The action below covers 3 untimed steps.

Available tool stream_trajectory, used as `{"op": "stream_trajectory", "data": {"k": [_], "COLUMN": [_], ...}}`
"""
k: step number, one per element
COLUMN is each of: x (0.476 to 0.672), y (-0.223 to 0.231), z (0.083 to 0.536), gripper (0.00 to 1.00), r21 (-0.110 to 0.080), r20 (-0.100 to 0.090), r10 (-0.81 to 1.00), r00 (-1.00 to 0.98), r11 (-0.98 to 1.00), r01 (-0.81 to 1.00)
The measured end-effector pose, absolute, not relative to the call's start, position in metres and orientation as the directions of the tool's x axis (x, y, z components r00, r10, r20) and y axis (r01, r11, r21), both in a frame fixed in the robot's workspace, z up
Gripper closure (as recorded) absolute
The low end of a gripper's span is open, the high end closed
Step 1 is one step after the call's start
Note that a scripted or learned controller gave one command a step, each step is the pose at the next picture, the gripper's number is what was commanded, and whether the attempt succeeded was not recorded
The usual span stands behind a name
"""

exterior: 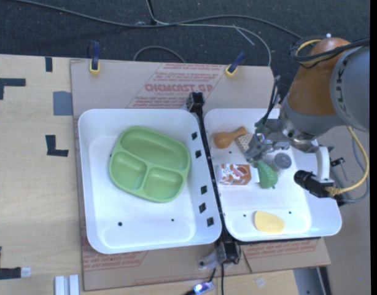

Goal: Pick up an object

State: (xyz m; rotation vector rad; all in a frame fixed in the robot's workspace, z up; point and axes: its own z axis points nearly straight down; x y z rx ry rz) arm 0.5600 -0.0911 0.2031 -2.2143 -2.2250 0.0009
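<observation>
Right bin (299,226), contents: four loose items. One green object (268,176), lumpy, near the bin's middle, directly under the gripper (260,153). One orange-brown piece (228,137) with a narrow end, toward the far-left part of the bin, next to a small speckled tan piece (243,142) that touches it. One flat printed packet (235,174), red and white, just left of the green object. One yellow oval (269,221), lying alone near the front wall.

Arm: one, grey with the orange band (314,85) above the wrist, entering from the right and bent down over the right bin's far half. The gripper hangs low above the green object and just right of the speckled piece; whether anything sits between its parts, I cannot tell, nor whether it is spread or pressed together. A round metal disc (282,161) shows beside it.

Left bin (93,183): one green divided tray (150,163), three compartments, set toward the far half; bare white floor lies along the front and left wall.

Open room in the right bin: front-left floor and the right side between the yellow oval and the arm's black fitting (311,183).

A black divider (204,165) runs between the two bins. Both sit on cardboard (170,85) clipped at the far edge by two clamps (94,59).
</observation>
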Motion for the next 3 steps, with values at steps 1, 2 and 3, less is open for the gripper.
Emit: {"op": "stream_trajectory", "data": {"k": [1, 2, 3], "x": [0.555, 0.547, 0.539], "y": [-0.038, 0.022, 0.080], "z": [0.217, 0.228, 0.236], "gripper": [1.00, 1.00, 1.00], "r21": [0.000, -0.001, -0.001], "r20": [0.002, 0.002, 0.002], "r10": [1.000, 1.000, 1.000], "r00": [-0.007, -0.009, -0.009], "r11": [0.007, 0.009, 0.009], "r01": [1.000, 1.000, 1.000]}}
